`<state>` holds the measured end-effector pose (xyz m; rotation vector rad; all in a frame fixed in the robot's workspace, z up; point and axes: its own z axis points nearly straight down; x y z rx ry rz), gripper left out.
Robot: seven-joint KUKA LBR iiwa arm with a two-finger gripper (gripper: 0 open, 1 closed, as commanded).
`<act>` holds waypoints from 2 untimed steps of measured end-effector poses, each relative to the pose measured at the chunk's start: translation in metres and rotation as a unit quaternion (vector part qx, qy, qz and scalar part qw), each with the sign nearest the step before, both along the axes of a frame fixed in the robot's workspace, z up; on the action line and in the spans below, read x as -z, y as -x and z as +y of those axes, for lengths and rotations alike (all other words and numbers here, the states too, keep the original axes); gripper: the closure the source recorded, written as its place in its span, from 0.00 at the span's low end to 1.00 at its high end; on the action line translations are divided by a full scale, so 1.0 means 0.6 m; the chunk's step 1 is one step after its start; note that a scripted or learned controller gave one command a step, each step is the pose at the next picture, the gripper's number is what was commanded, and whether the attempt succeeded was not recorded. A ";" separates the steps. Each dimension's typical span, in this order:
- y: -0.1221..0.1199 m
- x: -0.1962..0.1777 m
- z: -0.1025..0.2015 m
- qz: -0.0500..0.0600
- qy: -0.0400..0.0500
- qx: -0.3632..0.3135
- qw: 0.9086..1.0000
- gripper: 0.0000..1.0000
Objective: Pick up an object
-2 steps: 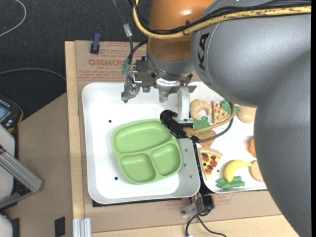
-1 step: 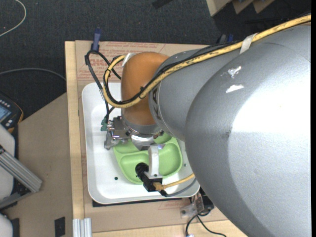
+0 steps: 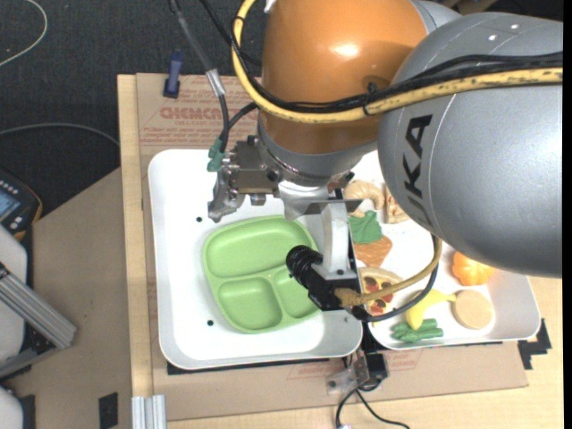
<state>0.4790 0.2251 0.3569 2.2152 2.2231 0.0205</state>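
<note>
**Dark Carpet Around a Cardboard-Covered Bench**

A dark grey carpet (image 3: 80,70) covers the floor around the bench. A brown cardboard sheet (image 3: 134,239) with red printing lies over the bench top, and a small blue clip (image 3: 172,74) sits at its far edge. A thin white cable (image 3: 46,21) loops on the carpet at upper left. An aluminium rail (image 3: 36,315) slants across the lower left. The light is even and soft.

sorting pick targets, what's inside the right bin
Visible in the right bin: a green leaf toy, a pizza slice, a yellow banana, green beans, a tan disc and an orange piece. The arm hides the rest.
</note>
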 end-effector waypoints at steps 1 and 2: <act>-0.001 0.432 -0.024 0.004 0.001 0.001 1.000 0.00; -0.190 0.261 -0.036 -0.004 0.002 0.002 1.000 0.00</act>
